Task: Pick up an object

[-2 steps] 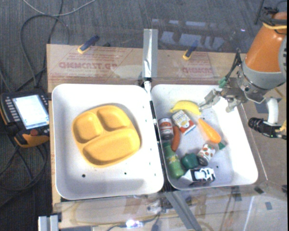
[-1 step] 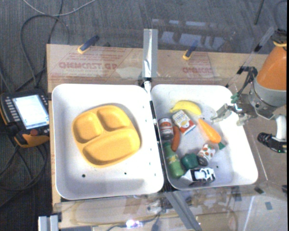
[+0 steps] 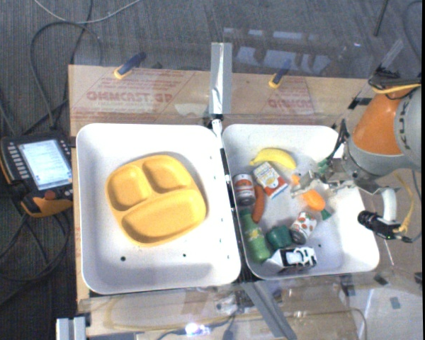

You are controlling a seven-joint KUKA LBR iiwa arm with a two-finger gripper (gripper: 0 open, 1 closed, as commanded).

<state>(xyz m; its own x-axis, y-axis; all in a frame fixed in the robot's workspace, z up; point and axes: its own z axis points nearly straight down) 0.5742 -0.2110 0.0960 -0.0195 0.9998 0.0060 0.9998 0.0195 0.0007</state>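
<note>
Arm (image 3: 393,137): grey rounded housing with a broad orange band above the wrist. Thin dark cables run along the wrist. Gripper (image 3: 313,179) end is small dark and metallic hardware. Black fitting with a white curved piece (image 3: 387,211) hangs below the wrist.

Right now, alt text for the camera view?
A grey arm's tool reaches from the right over the right bin, which holds a banana, a small carton and other small items. The left bin holds a yellow divided tray.
</note>
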